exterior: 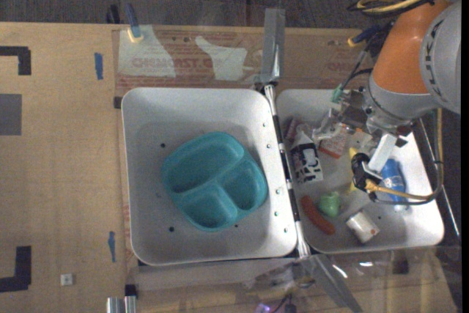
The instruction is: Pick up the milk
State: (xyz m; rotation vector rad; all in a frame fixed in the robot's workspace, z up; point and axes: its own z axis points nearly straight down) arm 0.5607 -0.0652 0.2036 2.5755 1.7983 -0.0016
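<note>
White milk carton (305, 162) lies beside the end effector (338, 130), whose grip I cannot tell, in the right bin (418, 227).

Right bin (432, 231) is crowded: milk (305, 161) jammed against the divider wall, red sausage (317, 215) and green item (330, 203) just below it, arm (410, 62) overhead to its right. Left bin (146, 113) has open floor around the teal tray (213, 180).
</note>
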